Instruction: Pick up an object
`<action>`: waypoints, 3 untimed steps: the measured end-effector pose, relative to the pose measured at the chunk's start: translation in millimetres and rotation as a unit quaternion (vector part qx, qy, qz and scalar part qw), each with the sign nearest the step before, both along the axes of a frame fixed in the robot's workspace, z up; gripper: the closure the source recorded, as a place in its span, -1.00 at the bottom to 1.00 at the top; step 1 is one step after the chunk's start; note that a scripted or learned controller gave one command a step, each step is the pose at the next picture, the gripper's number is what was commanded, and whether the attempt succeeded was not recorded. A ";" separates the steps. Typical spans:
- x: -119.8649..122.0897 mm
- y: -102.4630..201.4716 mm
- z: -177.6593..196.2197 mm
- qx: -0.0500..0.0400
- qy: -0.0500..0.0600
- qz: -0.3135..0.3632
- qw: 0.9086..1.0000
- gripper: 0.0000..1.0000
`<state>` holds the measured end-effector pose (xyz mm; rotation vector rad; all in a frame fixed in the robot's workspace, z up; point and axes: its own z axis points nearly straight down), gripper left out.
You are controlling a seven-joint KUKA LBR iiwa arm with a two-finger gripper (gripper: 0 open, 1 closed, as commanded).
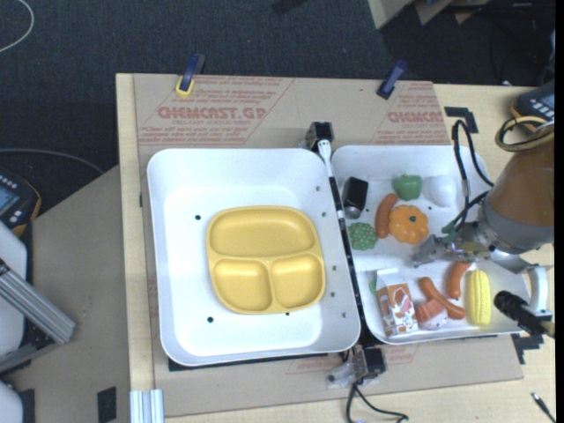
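We saw the toy food in the right bin, w/ the pumpkin near mid-bin. Left of the pumpkin lay a carrot & a green broccoli piece; above it a green pepper. Below it sat a snack box, sausages & corn. The gripper hovered just right & below the pumpkin; we couldn't tell its finger state. The left bin held a yellow divided tray.
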<state>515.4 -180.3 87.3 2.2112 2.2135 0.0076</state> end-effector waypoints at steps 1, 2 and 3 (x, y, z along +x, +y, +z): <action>-0.3 0.5 11.0 0.000 0.000 0.000 1.000 1.00; -3.5 -4.4 73.0 0.001 0.003 0.000 1.000 1.00; -3.5 -14.1 121.1 0.001 0.002 -0.001 1.000 1.00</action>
